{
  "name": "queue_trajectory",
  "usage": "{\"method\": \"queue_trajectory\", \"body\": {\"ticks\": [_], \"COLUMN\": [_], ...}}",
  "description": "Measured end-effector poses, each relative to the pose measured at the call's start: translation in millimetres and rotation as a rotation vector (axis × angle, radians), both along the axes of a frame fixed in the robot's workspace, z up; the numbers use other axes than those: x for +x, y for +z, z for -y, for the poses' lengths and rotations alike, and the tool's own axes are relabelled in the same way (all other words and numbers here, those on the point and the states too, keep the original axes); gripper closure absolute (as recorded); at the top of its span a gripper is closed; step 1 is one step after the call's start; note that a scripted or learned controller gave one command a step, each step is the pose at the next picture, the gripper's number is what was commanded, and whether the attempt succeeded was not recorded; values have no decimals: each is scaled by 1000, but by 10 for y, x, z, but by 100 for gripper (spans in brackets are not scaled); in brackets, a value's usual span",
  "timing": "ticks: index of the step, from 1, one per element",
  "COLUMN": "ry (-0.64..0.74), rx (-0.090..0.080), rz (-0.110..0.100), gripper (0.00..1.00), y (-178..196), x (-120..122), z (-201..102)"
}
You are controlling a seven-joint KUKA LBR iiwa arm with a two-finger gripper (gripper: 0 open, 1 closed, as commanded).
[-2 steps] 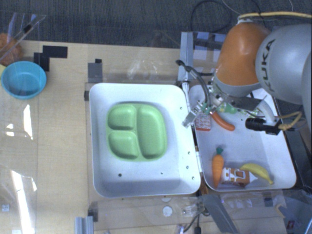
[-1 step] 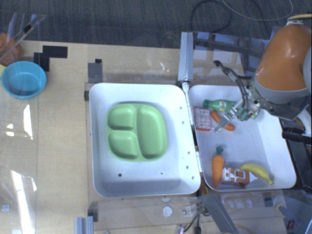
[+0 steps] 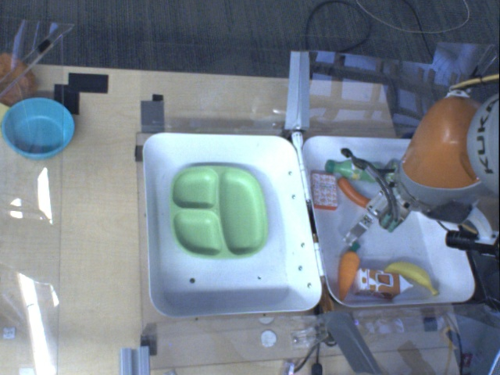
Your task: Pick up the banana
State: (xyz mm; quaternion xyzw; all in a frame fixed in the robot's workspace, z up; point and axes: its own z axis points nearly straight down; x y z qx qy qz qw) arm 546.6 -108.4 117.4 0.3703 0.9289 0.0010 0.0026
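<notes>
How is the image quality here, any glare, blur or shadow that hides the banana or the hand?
Camera view: even, soft lighting; the banana is sharp and unshadowed near the right bin's front edge. The hand is slightly soft, and its fingers are hard to separate. Glare streaks mark the clear sheet on the bench's left, away from the bins.

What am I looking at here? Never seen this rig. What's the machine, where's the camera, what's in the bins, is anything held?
One fixed camera looks down at a slant on a bench with two shallow white bins. The grey and orange shape at the right is a robot arm; its two-finger gripper hangs over the right bin, nothing visibly between its fingers. That bin holds the banana near the front, a small carton, two carrots, a green bottle and a red-and-white packet. The left bin holds a green divided plate. A blue bowl sits far left on the bench.
</notes>
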Motion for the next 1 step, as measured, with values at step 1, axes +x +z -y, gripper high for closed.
{"method": "queue_trajectory", "body": {"ticks": [1], "ry": [-166], "rx": [-1], "rz": [7], "gripper": [0], "y": [294], "x": [1163], "z": [660]}}
